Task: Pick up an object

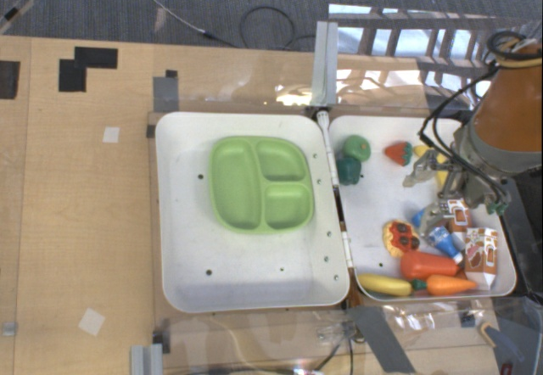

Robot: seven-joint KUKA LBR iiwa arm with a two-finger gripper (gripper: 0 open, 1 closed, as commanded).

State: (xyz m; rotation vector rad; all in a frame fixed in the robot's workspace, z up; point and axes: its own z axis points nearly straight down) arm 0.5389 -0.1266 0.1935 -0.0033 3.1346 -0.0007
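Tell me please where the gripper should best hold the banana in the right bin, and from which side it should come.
Probably from straight above, closing across the middle of the banana. It lies flat and long beside the bin's near wall, so its narrow width suits two fingers. Its right end meets a carrot, and the wall crowds its near side, so the middle and left part seem freer.

Two shallow white bins sit side by side, the left bin (182,195) and the right bin (373,187), and one green divided plate (260,183) with three compartments lies in the left one. In the right bin I count one green round fruit (355,147), one dark green item (348,170) just beside it, one strawberry (397,153), one pizza slice (400,238), one banana (383,284) and two carrots (428,265) (450,284). Also there are two small cartons (480,253) (458,214) and one blue item (441,237), though more may be hidden under the arm.
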